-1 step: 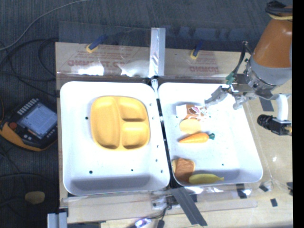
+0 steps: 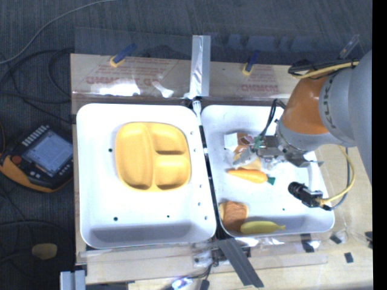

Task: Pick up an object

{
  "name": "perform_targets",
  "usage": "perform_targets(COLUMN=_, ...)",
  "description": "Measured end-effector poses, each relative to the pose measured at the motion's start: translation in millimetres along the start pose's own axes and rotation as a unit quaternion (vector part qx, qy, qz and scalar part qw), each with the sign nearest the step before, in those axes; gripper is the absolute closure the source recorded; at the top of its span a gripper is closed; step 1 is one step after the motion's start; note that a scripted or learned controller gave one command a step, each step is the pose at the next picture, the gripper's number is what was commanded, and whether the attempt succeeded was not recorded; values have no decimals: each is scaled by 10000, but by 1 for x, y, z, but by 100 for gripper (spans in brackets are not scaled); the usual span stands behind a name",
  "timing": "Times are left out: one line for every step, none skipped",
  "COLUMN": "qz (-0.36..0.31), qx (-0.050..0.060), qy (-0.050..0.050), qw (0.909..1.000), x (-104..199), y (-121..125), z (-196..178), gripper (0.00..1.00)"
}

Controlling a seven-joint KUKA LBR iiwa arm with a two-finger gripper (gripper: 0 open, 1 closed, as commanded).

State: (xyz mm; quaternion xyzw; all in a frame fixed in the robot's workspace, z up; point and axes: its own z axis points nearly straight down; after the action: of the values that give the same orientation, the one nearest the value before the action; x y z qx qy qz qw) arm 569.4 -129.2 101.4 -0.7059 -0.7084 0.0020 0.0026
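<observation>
Camera view, looking down on the surface [image 2: 84, 65]. Left bin [image 2: 91, 222], centre-left of frame: holds a yellow compartment tray [image 2: 152, 156]. Right bin [image 2: 302, 219], centre-right: toy carrot [image 2: 248, 175] at mid-bin, bread-like piece [image 2: 233, 211] and banana-like piece [image 2: 261, 227] along the lower edge. Arm enters from the right; pincer [image 2: 261, 150] sits low just above the carrot, among small items too blurred to name; whether open or closed cannot be told. Carrot probably light, stiff, smooth plastic, prone to roll; best taken across its thick middle.
</observation>
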Motion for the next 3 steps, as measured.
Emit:
perform_targets(qz=-346, qx=-109, qy=-38, qw=9993, x=18, y=-43, z=13, gripper=0)
perform_targets(qz=-904, qx=-118, qy=-37, qw=9958, x=5, y=-78, z=13, gripper=0)
perform_targets(qz=49, qx=2, qy=-2, qw=10000, x=17, y=-29, z=-3, gripper=0)
